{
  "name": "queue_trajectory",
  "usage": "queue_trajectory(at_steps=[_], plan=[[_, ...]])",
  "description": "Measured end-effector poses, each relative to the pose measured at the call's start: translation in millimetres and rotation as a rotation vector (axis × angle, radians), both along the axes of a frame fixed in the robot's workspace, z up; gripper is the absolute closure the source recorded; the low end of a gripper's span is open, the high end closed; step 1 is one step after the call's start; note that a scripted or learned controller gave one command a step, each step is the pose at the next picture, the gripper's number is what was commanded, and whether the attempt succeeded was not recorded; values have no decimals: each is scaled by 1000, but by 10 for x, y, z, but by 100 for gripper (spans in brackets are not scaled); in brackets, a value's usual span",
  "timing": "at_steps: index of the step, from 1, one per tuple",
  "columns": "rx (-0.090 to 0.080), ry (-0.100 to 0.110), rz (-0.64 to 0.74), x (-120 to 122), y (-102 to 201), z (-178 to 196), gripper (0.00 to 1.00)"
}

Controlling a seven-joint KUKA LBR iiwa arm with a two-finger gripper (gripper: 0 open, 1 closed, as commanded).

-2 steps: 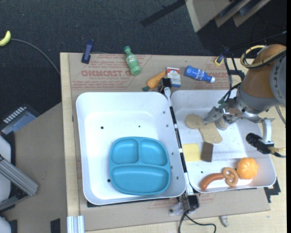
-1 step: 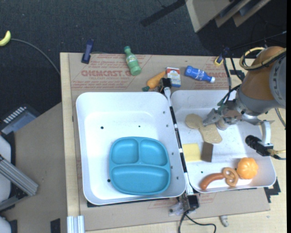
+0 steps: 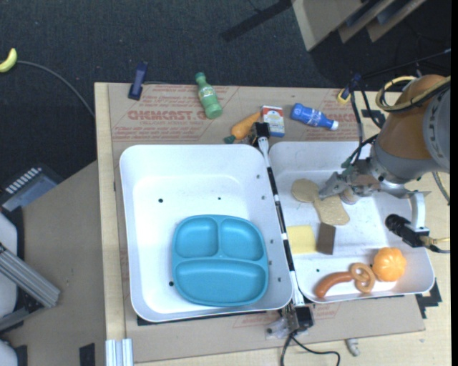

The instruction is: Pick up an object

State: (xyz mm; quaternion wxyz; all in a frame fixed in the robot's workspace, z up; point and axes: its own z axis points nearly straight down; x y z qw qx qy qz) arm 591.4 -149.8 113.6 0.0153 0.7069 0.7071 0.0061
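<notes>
We see tan cookie-like pieces (image 3: 322,202) mid-way along the right bin (image 3: 401,168), near its left wall. The gripper (image 3: 345,187) sits at their right edge; we cannot tell how its fingers stand. Bare floor lies toward the bin's far wall. The left bin (image 3: 147,186) holds a blue tray (image 3: 219,259).

A dark blue-grey carpet (image 3: 64,43) covers the floor around the worktop (image 3: 172,107), a pale board printed with faded red lettering. A thin pale cable (image 3: 61,75) curves across the carpet at upper left. Beige furniture (image 3: 358,21) juts in at the top right corner. Grey metal equipment (image 3: 25,279) sits at the left edge. Light is even and soft.
</notes>
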Motion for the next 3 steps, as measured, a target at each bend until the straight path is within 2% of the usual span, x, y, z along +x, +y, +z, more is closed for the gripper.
queue_trajectory(at_steps=[1,2,3], plan=[[-1,-1,0,-10,8,-4,0],[12,29,-1,-141,102,-154,0],[14,31,-1,-672,373,-290,0]])
